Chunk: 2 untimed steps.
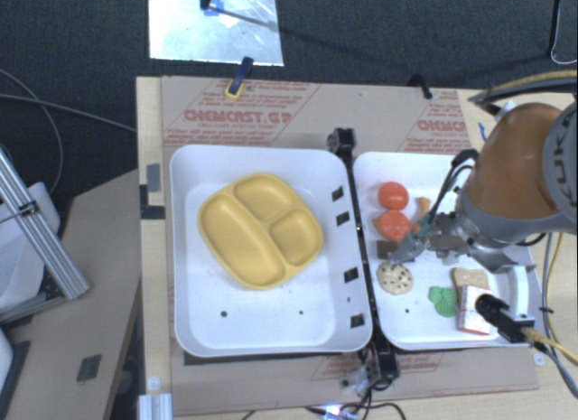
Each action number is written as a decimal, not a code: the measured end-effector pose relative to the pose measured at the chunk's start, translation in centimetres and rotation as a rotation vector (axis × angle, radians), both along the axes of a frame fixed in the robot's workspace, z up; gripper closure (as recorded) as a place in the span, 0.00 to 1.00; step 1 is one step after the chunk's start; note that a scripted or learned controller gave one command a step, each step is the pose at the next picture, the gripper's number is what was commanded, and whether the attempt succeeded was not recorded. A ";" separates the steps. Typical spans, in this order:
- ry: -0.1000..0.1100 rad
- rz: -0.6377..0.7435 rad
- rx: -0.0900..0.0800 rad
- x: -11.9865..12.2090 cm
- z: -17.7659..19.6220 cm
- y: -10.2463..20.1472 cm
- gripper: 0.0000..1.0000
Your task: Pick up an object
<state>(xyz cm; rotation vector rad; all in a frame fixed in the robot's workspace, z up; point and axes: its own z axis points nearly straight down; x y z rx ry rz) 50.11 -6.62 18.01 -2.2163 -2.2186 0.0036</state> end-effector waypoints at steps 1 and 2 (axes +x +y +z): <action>-0.008 0.009 0.000 1.1 0.4 5.7 0.00; -0.022 0.011 0.002 -1.0 15.3 10.8 0.00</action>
